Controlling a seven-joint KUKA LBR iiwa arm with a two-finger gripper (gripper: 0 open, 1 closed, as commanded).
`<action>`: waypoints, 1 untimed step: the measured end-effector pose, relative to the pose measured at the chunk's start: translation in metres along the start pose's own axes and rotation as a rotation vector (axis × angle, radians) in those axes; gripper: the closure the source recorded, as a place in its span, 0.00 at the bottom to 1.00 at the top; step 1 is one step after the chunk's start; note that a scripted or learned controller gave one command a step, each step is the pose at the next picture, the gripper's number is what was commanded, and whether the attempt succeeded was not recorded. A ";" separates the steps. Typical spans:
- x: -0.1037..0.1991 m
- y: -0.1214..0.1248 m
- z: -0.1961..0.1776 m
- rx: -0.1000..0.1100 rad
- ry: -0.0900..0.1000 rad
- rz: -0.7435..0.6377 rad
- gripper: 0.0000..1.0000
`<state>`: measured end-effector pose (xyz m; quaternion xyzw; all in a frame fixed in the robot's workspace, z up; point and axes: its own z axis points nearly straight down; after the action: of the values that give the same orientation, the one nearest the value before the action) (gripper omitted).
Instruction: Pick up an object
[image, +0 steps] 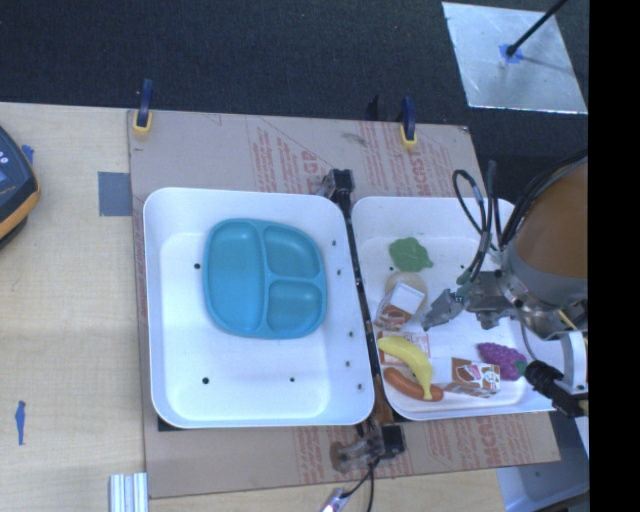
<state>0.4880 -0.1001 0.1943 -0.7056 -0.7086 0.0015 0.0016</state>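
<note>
The right bin (375, 215) holds a green leafy piece (409, 254), a small white and brown packet (403, 301), a yellow banana (410, 359), a sausage (411, 385), a brown snack packet (473, 376) and a purple grape bunch (500, 357). My gripper (445, 309) hangs over the middle of that bin, just right of the white and brown packet. Its fingers point left and down, and nothing shows between them. The arm's orange band (558, 225) is above the bin's right side and hides part of it.
The left bin (175, 385) holds a blue divided plate (265, 277). Black clips (340, 183) sit where the bins meet, at the far and near ends. A yellow and black device (14, 190) lies at the bench's left edge.
</note>
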 end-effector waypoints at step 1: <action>0.003 0.056 0.073 0.000 -0.001 -0.001 0.00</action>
<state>0.5439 -0.0967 0.1214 -0.7052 -0.7090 0.0020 0.0012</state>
